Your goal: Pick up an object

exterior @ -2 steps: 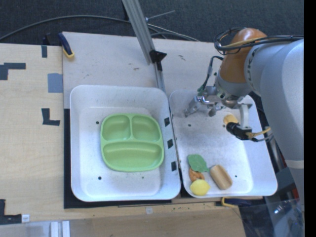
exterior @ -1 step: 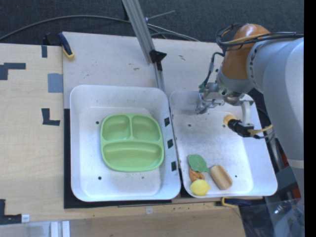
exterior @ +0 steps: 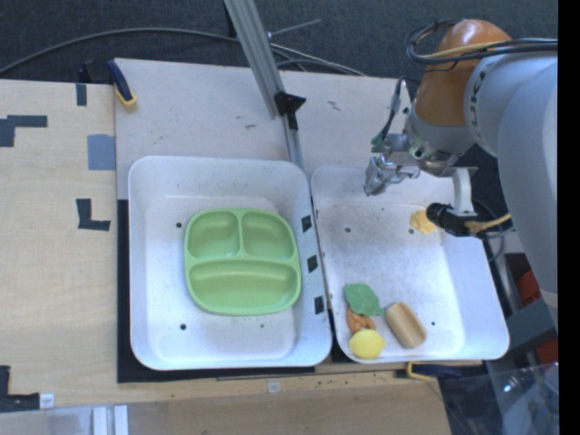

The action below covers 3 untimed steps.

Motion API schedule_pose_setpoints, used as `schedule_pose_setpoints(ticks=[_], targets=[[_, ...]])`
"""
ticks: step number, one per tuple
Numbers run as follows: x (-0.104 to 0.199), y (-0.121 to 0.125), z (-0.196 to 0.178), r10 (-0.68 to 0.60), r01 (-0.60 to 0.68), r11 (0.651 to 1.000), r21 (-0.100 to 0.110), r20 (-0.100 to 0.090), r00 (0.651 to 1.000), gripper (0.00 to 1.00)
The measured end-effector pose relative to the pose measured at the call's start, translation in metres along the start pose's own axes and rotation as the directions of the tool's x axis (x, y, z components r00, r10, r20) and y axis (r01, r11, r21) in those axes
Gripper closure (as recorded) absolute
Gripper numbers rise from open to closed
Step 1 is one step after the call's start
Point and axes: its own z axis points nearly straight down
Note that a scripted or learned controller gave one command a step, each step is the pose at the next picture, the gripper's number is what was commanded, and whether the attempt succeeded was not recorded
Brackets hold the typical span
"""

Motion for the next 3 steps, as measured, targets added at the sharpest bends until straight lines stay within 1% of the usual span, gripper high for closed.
schedule_pose_setpoints(ticks=[1, 2, 3], targets=[[0.006, 0.01, -0.055, 0.0, 0.0, 1.0, -0.002, 0.0, 1.0, 1.0], [0.009, 0.012, -0.098, 0.0, 0.0, 1.0, -0.001, 0.0, 1.0, 1.0], [0.048, -0.013, -0.084, -0.002, 0.002, 1.0, 0.006, 0.0, 1.0, 1.0]])
